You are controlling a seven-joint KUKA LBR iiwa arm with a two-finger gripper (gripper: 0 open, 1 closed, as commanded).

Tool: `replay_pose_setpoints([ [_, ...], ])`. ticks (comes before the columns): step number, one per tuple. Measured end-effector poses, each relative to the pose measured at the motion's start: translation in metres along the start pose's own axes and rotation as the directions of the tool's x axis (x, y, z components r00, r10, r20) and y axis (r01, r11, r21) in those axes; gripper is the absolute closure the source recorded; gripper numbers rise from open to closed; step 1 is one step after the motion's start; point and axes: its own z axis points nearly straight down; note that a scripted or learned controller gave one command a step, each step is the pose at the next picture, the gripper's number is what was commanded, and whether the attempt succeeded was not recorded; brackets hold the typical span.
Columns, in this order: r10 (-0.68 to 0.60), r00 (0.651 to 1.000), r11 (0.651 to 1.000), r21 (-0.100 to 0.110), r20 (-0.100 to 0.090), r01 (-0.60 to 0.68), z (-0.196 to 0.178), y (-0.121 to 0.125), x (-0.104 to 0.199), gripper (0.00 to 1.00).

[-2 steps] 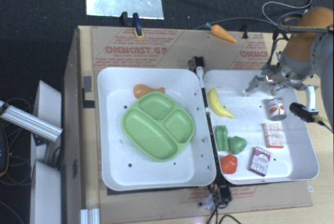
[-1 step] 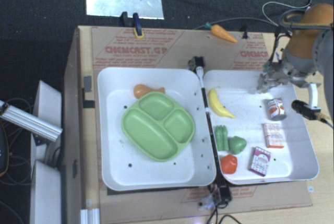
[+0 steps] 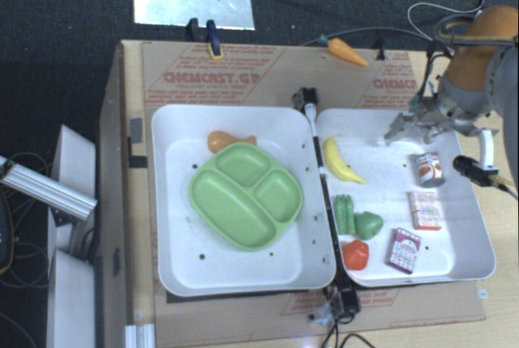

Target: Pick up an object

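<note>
Objects lie ungrasped in the right bin (image 3: 470,253); the tool (image 3: 403,130) hovers spread and empty above its far end. Next, it likely must descend onto one, perhaps the small can (image 3: 428,169).

Gripper (image 3: 403,130) hangs over right bin (image 3: 470,257), far end, nothing between the fingers. Right bin: banana (image 3: 341,162), green pepper (image 3: 357,219), tomato (image 3: 355,255), small can (image 3: 428,169), two cartons (image 3: 425,209). Left bin (image 3: 174,200): green divided plate (image 3: 246,194), orange item (image 3: 223,141) behind it.

One fixed camera looks down at a slant on both white bins (image 3: 174,257), arm (image 3: 478,62) entering from the right.
</note>
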Motion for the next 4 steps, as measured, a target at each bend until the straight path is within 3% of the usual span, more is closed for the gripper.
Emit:
replay_pose_setpoints([
  [1, 0.003, 1.0, 1.0, 0.004, -0.003, -0.003, 0.009, 0.0, 0.001, 0.0],
  [2, 0.003, 1.0, 1.0, 0.003, -0.002, -0.003, 0.012, -0.001, 0.026, 0.0],
  [3, 0.005, 1.0, 1.0, 0.005, -0.005, -0.005, 0.011, -0.001, 0.001, 0.0],
  [4, 0.004, 1.0, 1.0, 0.003, -0.002, -0.004, 0.012, -0.001, 0.019, 0.0],
])
